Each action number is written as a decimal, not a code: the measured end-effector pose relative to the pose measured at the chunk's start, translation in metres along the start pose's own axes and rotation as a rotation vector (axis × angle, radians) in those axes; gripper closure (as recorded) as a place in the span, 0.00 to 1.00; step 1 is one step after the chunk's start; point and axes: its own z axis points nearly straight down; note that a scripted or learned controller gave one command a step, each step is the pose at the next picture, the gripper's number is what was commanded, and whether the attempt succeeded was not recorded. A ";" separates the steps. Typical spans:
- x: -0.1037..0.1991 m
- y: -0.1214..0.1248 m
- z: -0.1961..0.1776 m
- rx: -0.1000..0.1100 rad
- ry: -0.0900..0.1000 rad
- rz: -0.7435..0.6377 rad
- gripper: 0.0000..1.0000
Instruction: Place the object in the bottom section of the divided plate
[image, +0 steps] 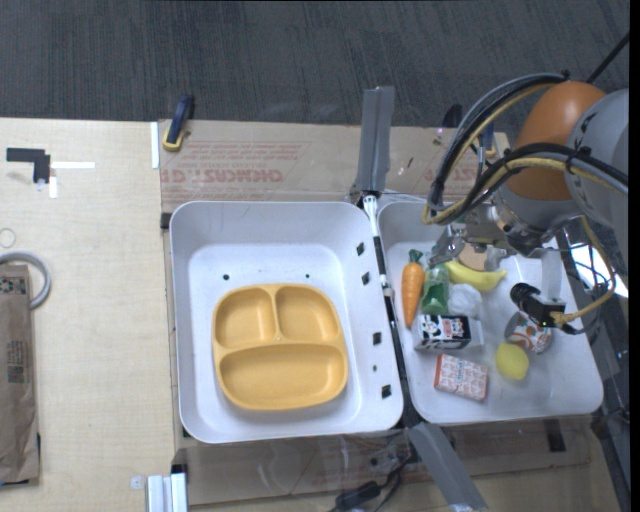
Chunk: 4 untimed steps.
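Left white bin (190, 300) holds a yellow divided plate (281, 346), flat, roughly centred, all three sections bare; its big bottom section sits at 6 o'clock, two small ones at 12.

Right white bin (570, 395) carries the clutter: a carrot (411, 289) upright along the bin's 9 o'clock wall, a green packet (435, 292) just beside it, a banana (474, 274) toward 12 o'clock, a crumpled white wrapper (465, 298) under the banana, a small black-and-white carton (443, 331) at centre, a red-and-white box (461, 377) at 6 o'clock, a yellow lemon (513, 363) at 5 o'clock, a small can (530, 333) just above the lemon.

Arm (560, 140) comes in from 3 o'clock, cables looped over it. Tool (470, 245) hangs over the right bin's 12 o'clock end, just above the banana; cannot tell its state, cables and wrist cover it. Nothing seen in its grip. The things lie in the right bin, well apart from the plate.

Desk (80, 300) at 9 o'clock bears a brown paper bag (15, 370).
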 end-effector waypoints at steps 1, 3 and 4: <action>0.049 0.035 -0.099 -0.001 -0.001 0.054 0.00; 0.184 0.033 -0.177 0.002 -0.001 -0.039 0.00; 0.116 0.020 -0.302 0.000 -0.001 0.096 0.00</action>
